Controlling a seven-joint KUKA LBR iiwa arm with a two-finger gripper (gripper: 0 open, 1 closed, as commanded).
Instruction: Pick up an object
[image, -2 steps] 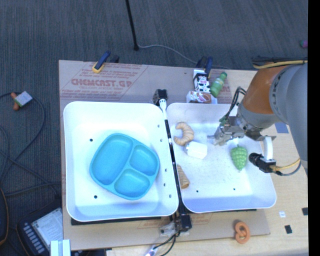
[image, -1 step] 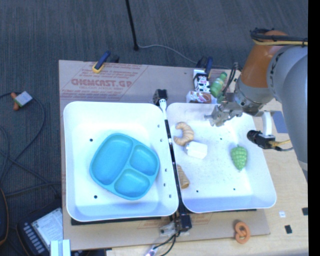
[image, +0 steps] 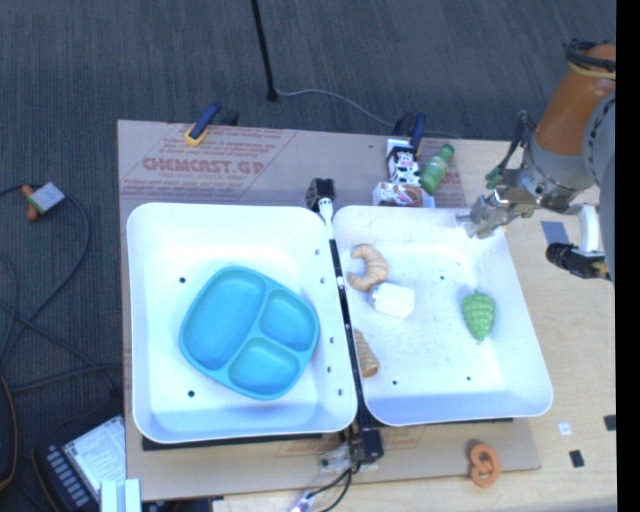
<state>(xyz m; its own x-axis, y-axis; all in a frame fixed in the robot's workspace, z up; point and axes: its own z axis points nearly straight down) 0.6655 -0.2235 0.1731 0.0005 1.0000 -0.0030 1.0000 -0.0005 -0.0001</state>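
The arm reaches in from the upper right of the frame, and its gripper hangs over the upper right corner of the right bin; whether it is open or closed cannot be told, and nothing shows in its grasp. Inside that bin a croissant lies at the upper left, with a white block just below it. A green bumpy object sits near the right wall, well apart from both. A second pastry lies against the left wall. The left bin holds a blue divided plate in its middle. Both bins rest on the counter.
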